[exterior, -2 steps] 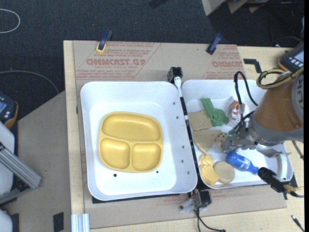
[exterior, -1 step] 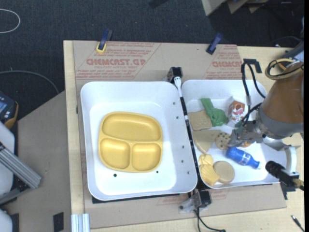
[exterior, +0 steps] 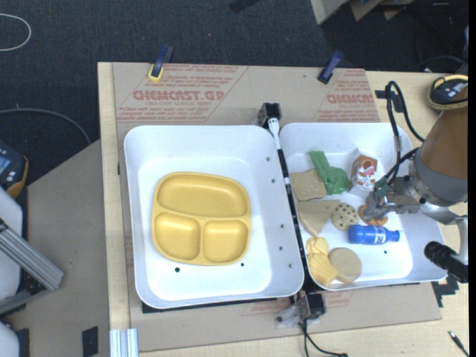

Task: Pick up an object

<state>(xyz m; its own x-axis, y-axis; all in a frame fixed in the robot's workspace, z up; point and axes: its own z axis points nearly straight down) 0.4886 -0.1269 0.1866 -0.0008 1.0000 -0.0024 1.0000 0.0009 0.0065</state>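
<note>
The arm (exterior: 446, 155) is cut by the right edge; the gripper (exterior: 378, 207) hides an orange item.

My arm reaches in from the right edge, its grey wrist below the orange band, angled down and leftward. My claw (exterior: 378, 205) hangs low at the right side of the scene, its metal tip pointing down-left.
</note>
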